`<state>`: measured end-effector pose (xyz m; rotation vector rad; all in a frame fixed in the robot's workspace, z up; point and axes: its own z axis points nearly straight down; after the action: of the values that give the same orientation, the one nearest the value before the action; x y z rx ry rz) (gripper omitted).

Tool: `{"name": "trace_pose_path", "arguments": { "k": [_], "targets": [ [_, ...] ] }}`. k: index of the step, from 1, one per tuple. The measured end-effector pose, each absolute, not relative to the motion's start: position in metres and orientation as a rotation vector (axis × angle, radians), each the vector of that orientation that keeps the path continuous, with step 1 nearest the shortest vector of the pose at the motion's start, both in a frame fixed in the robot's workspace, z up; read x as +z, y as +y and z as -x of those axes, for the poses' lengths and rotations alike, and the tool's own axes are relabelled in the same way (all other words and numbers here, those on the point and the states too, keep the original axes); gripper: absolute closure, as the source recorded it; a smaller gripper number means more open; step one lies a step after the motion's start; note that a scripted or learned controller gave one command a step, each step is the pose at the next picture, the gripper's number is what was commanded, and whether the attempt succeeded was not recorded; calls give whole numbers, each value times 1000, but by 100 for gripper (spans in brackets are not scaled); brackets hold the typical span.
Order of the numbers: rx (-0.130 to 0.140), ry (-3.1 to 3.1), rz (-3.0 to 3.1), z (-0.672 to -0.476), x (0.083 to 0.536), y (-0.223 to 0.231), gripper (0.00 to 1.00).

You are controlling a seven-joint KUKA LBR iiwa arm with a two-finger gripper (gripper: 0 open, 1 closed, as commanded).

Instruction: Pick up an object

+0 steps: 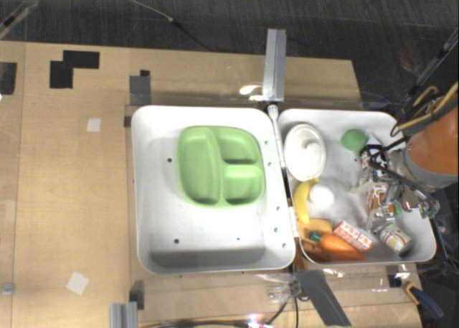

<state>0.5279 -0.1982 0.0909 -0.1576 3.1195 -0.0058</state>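
Pincer [384, 197] low in right bin [337, 117] | near can [394, 237]

Two white bins [143, 176], one green tray [219, 165], one banana [302, 201]

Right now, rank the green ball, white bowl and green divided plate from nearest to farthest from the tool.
1. Green ball, in the right bin's far part, nearest the tool.
2. White bowl, by the right bin's left wall.
3. Green divided plate, in the left bin.
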Motion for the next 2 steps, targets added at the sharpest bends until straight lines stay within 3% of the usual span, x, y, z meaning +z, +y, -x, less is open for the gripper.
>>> {"name": "trace_pose_path", "arguments": {
  "k": [1,2],
  "targets": [
    [-14,3098,162,-534,106,-198,100],
    [-14,3099,162,-534,105,-198,0]
  ]
}}
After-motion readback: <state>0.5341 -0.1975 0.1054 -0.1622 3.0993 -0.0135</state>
